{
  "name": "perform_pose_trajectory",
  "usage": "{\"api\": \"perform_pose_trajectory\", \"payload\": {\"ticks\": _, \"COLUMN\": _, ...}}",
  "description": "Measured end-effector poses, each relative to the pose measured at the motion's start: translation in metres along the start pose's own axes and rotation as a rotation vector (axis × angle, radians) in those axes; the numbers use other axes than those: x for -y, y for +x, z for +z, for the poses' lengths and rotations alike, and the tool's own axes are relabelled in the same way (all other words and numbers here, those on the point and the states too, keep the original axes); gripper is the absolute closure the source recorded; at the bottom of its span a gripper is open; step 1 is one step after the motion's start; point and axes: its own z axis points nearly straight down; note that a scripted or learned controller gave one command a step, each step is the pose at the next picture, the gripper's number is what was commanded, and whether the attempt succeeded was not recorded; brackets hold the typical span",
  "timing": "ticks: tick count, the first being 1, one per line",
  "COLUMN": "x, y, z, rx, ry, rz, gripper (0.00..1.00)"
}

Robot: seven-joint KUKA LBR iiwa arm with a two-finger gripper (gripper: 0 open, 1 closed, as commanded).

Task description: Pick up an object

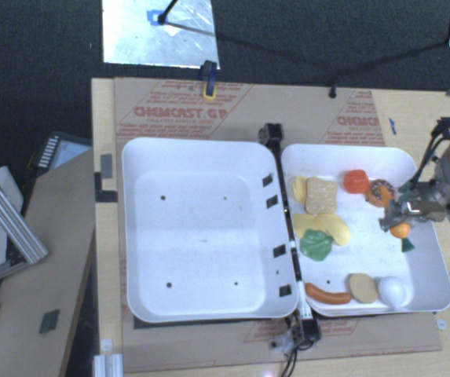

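- Leftmost on the bench, left bin (201,234): bare white floor, nothing to pick.
- Right bin (366,159) holds all the toy food. West side: bread (321,195) near the divider, banana (333,228) below it, green piece (316,245) touching the banana's lower left.
- Near edge: sausage (327,294), long axis roughly left-right, then a tan piece (361,287) and a white egg (392,291) touching each other.
- Top middle: tomato (356,181), donut (381,192) just right of it.
- East side: gripper (401,210) is low over the bin floor, arm coming in from the right.
- Orange piece (400,229) sits directly under the fingertips, touching or nearly so; teal bit (407,245) just below it.
- Fingers: can't tell apart or together, metal blurs into the orange piece at this angle. Can't confirm a grasp.
- Key relation, my read: the target is the orange piece, straight below the tips, so the move turns on vertical travel, not lateral. Donut just up-left is close enough to get clipped.
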Motion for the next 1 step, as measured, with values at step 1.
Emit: {"api": "perform_pose_trajectory", "payload": {"ticks": 1, "x": 0.0003, "y": -0.0737, "z": 0.003, "rx": 0.001, "ry": 0.002, "rz": 0.0, "gripper": 1.0}}
